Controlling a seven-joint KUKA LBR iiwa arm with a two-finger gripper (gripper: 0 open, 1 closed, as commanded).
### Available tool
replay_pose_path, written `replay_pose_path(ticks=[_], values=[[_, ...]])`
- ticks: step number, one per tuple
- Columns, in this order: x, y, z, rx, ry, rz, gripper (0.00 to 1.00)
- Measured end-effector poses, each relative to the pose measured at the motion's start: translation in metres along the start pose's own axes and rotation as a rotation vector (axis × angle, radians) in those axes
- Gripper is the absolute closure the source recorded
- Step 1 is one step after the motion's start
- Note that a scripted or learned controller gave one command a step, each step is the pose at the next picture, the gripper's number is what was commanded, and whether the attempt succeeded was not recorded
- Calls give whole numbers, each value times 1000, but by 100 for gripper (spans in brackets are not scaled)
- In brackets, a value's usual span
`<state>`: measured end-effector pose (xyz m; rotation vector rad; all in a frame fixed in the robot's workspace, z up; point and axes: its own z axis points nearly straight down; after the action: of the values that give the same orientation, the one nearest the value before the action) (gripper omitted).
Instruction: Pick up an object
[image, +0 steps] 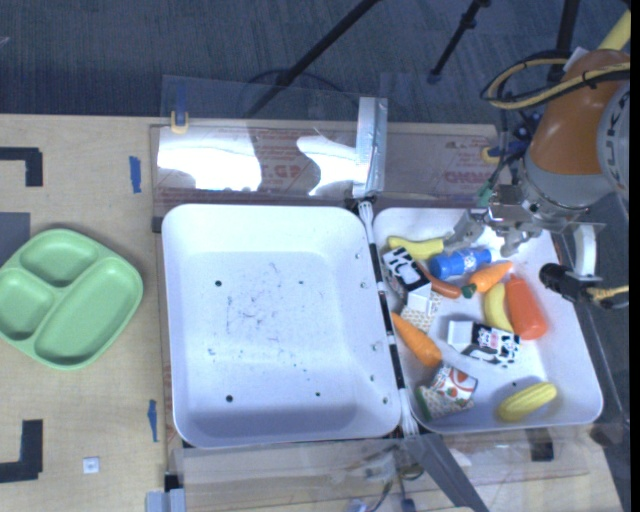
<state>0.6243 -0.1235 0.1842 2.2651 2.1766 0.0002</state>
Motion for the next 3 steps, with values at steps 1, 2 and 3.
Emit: replay_pose_path(ticks=[1,2,3], values=[[-13,4,95,-9,-2,-157,0],[22,-47,66,0,1,-137,0],[-45,-126,96,1,1,-97,0]])
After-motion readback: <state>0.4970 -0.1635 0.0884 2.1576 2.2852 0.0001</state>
